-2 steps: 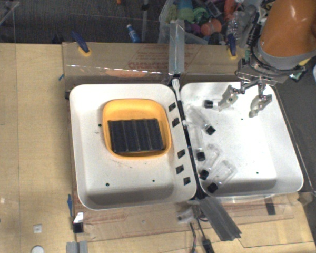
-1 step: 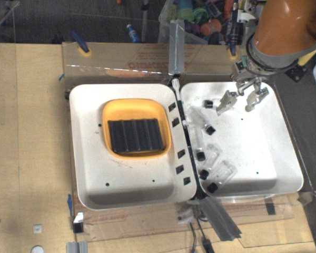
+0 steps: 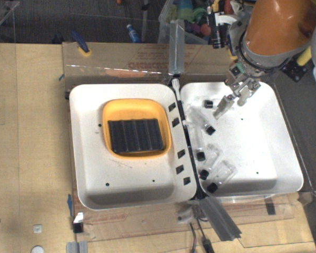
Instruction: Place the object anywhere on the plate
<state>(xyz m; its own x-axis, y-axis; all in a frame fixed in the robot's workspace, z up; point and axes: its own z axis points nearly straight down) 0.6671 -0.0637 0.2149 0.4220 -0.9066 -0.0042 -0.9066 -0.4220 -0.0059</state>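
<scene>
The tool (image 3: pixel 233 100) hangs over the right bin (image 3: pixel 263 141) near its 12 o'clock rim, fingers slightly spread with nothing visible between them. At 9 o'clock from it, in the left bin (image 3: pixel 89 183), lies the yellow plate (image 3: pixel 134 107) with a dark ribbed block (image 3: pixel 136 135) already on it. Both bins sit on the desk (image 3: pixel 26 141).

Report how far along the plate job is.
Done: a dark ribbed rectangular block already lies on the orange square plate in the left white bin. In hand: the gripper hangs over the right white bin; a grasp can't be judged. Left: apparently only the arm's withdrawal.
</scene>
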